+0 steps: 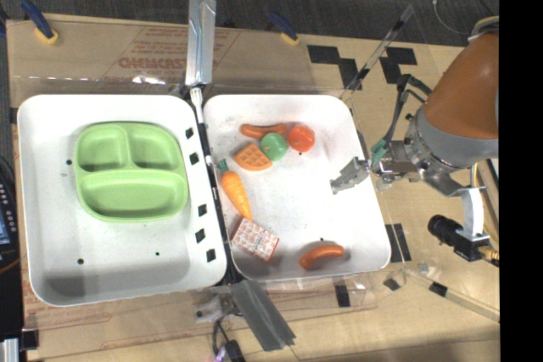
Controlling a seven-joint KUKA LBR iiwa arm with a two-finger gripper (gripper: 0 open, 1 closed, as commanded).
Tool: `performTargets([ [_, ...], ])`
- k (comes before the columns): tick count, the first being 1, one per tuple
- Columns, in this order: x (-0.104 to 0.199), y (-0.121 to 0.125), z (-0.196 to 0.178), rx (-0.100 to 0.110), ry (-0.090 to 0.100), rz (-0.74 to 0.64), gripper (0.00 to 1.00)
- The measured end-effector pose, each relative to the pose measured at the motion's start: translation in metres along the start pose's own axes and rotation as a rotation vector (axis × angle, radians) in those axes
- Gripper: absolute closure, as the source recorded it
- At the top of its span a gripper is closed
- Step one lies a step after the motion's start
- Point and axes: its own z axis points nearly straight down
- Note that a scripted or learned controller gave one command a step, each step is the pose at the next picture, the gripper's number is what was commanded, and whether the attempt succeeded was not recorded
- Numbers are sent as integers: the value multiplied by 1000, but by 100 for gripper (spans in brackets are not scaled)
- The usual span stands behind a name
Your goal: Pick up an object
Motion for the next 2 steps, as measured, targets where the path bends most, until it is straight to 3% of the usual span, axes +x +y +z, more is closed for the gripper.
performTargets([
  [1,50,49,84,2,1,-170,0],
  [2,98,92,119,-3,-2,-393,0],
])
